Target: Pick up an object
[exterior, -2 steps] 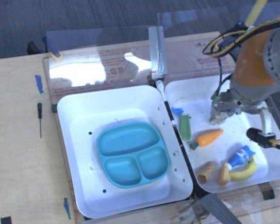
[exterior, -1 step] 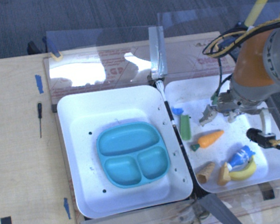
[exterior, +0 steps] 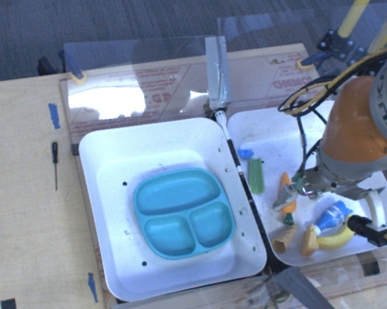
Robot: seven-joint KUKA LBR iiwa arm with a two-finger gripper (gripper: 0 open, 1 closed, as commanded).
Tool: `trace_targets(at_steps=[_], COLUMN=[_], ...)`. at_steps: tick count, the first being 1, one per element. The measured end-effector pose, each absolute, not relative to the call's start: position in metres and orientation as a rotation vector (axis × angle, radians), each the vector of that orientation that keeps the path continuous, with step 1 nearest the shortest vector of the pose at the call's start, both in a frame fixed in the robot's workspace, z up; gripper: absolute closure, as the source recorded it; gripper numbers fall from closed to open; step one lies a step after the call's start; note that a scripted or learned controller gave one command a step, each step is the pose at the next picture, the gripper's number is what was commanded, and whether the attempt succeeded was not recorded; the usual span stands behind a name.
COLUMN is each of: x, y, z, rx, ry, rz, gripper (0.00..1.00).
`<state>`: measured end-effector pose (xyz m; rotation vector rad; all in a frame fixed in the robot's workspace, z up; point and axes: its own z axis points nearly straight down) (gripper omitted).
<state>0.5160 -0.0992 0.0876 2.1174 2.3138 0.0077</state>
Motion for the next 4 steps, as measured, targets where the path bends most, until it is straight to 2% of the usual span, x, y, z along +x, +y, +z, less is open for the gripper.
trace_targets(at_steps=[1, 2, 3, 4], x=[0.518, 0.553, 0.534, 0.51], y=[-0.1, -0.036, -0.046, -0.006], z=[0.097, 0.229, 0.192, 0.182], rx=[2.116, 1.747, 1.55, 1.608], ry=[2.31, 2.608, 2.737, 2.705], rz=[0.012, 0.003, -0.002, -0.002], gripper=[1.0, 1.0, 1.0, 1.0])
